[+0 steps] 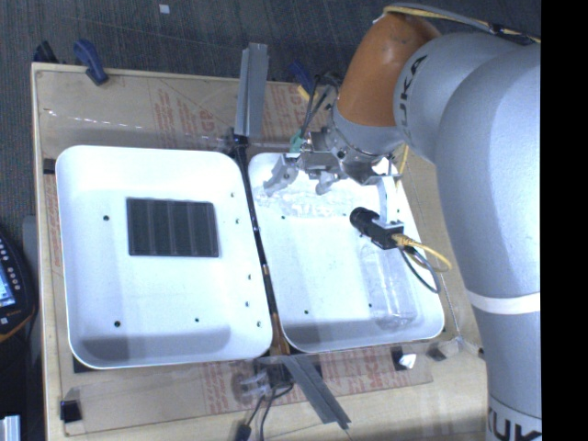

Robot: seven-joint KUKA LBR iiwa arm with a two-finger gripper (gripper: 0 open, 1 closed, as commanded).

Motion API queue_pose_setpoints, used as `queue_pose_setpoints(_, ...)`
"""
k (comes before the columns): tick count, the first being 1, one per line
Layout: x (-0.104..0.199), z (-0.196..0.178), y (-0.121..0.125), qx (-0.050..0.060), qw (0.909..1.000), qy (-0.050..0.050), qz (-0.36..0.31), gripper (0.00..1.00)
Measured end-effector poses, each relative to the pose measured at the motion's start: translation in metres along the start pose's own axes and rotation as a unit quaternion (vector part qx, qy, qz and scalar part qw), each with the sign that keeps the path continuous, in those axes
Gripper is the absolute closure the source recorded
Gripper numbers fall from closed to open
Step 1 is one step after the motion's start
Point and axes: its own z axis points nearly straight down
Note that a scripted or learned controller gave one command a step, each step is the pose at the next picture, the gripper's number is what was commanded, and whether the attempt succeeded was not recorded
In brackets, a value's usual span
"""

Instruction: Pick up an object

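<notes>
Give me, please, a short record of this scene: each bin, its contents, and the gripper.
left bin: left shallow white bin, holding a dark grey ribbed rectangular slab, lying flat
right bin: right shallow white bin, holding a clear elongated plastic object near its right wall
gripper: two-finger gripper over the right bin's far end, fingers apart, nothing between them
task: no object picked up yet

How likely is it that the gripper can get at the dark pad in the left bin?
Likely yes. The pad lies alone and uncovered in the left bin, and the gripper hangs over the right bin near the rim between them. Lying flat, it may be hard to grasp.
</notes>
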Motion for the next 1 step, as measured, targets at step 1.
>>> queue_pose_setpoints(1,0.0012,-0.0094,0.0002,0.001,1.0000,0.000,-0.002,1.00)
